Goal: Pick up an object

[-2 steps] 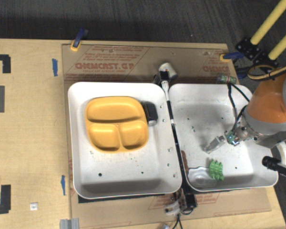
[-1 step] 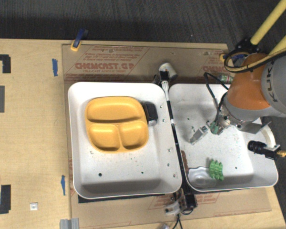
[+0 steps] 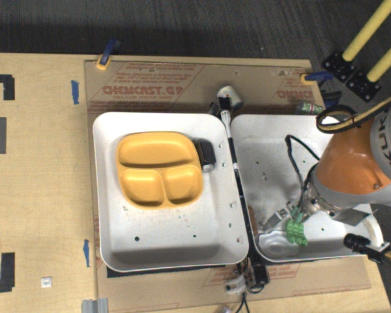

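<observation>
Green, knobbly plastic piece (image 3: 296, 232), small and brick-like, lies low in the right white bin (image 3: 260, 142), toward the lower right of the frame and close to the bin's near wall. It is the likeliest target, since the grey arm with its orange band (image 3: 348, 165) leans in from the right and its wrist hangs directly above that spot. The gripper (image 3: 292, 215) sits just over the green piece, near or touching it, but the wrist covers the tips, so whether the jaws are apart or together cannot be told, and nothing proves a hold. A black cable loops from the wrist across the bin floor, slack so the arm can swing freely. In the left white bin (image 3: 117, 240), centre-left of the frame, a yellow three-compartment plastic tray (image 3: 159, 168) rests flat, with a small dark block (image 3: 205, 154) touching its right edge. These two lie well apart from the arm.
</observation>
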Controlling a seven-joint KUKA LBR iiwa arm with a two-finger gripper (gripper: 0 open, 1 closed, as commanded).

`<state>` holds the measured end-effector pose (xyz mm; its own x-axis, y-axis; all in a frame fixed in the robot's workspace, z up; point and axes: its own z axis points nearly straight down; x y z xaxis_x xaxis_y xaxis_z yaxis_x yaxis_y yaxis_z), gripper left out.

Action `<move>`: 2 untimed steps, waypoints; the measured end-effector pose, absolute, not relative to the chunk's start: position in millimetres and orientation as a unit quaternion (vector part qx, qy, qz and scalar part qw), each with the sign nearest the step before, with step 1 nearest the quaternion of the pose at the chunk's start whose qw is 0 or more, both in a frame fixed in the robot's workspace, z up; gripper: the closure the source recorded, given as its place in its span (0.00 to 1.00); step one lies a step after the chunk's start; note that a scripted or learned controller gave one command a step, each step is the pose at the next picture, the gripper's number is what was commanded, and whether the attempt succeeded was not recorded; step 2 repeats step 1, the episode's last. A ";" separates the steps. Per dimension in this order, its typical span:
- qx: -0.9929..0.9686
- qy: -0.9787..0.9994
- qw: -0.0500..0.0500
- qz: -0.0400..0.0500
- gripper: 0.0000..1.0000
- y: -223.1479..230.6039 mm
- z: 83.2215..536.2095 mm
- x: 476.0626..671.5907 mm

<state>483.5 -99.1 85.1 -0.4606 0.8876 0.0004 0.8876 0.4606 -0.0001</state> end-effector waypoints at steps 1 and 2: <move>-0.627 -0.779 -0.002 0.000 0.00 -131.3 162.7 479.9; -0.627 -0.779 -0.002 0.000 0.00 -131.3 162.7 479.9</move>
